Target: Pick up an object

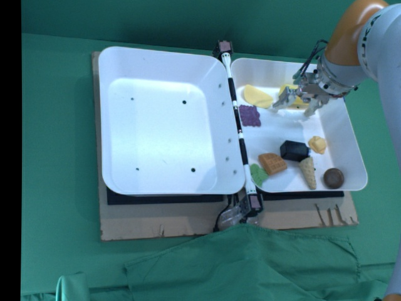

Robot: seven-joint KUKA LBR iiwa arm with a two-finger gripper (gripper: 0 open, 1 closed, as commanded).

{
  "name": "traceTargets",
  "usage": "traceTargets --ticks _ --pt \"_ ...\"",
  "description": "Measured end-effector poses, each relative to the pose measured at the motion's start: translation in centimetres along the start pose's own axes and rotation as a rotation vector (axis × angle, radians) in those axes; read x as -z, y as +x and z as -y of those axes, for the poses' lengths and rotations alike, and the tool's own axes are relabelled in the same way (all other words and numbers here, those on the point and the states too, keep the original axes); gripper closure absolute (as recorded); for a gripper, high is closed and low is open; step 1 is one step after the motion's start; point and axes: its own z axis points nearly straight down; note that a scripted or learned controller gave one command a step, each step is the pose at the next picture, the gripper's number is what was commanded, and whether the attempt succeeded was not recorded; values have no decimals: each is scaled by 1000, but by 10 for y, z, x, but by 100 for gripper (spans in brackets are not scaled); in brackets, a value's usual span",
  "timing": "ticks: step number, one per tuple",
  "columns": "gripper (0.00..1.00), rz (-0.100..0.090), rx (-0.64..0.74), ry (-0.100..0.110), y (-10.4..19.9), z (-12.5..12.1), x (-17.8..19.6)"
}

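Observation:
My gripper (296, 103) hangs over the far part of the right bin (351, 137), its fingers spread open above a yellow piece (294, 98) that is partly hidden under them. A larger yellow lemon-shaped object (257, 96) lies just to the left of the gripper. A purple grape bunch (249, 115) sits near the bin's left wall. Nothing is between the fingers.
Nearer the front of the right bin lie a black block (293, 150), an orange waffle (272, 163), a green piece (258, 174), an ice-cream cone (308, 172), a small yellow item (317, 144) and a brown ball (333, 178). The left bin (113, 68) stands beside it.

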Motion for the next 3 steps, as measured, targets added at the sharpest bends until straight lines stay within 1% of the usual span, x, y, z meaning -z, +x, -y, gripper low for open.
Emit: traceTargets --ticks 1,2,3 --pt "0 -6 -2 8 10 33 33" --pt "0 -6 -3 34 24 -50 21" --pt "0 0 -4 10 61 -38 0"
